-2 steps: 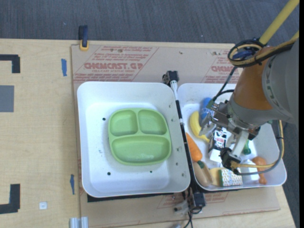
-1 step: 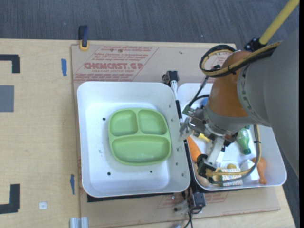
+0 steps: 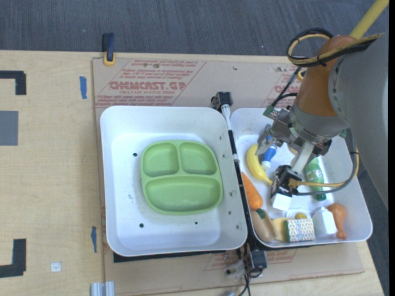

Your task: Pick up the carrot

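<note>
Carrot (image 3: 252,191) is lying along the left wall of the right bin (image 3: 361,217), lower middle of the frame, next to the banana (image 3: 257,165). Gripper (image 3: 282,179) hangs just to its right over the clutter, and I can't tell how it's set. Risk I see: it's so crowded there it could grab the banana or jam against the bin wall.

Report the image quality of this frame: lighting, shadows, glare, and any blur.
Camera view: lighting is even and soft. The left bin shows only faint shading along its walls, and a mild sheen lies on the green plate. The arm's grey body at the right edge is large and soft-edged, out of focus. The carrot and the banana in the right bin read sharp enough.
</note>
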`<state>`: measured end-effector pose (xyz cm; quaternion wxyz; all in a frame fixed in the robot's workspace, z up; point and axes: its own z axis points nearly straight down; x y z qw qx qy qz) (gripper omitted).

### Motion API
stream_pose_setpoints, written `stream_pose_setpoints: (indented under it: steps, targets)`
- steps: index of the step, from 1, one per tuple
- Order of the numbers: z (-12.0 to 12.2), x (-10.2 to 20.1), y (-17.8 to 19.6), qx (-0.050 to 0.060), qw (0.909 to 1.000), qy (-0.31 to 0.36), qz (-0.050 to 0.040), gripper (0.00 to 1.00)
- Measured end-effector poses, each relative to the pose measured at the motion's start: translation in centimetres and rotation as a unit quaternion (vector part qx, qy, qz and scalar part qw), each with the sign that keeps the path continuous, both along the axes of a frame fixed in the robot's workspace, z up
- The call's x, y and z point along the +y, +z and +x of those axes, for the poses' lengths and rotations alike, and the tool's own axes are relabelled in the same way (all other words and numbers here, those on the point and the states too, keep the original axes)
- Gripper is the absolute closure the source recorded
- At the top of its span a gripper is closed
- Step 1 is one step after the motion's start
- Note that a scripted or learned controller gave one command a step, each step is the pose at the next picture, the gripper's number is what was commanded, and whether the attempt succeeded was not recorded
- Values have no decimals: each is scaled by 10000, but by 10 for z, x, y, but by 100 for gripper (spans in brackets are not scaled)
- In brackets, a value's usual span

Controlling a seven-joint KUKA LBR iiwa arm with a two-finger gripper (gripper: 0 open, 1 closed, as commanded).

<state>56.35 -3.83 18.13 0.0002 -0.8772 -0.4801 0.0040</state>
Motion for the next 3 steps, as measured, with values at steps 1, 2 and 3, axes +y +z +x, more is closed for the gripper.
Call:
stream_pose_setpoints:
  steps: [1,2,3]
  targets:
    - [-84,72,-1,35,9999,88,38,0]
    - [-60,23,0,-3,10000,52,4,0]
    - [-84,63,-1,38,9998,184,37,0]
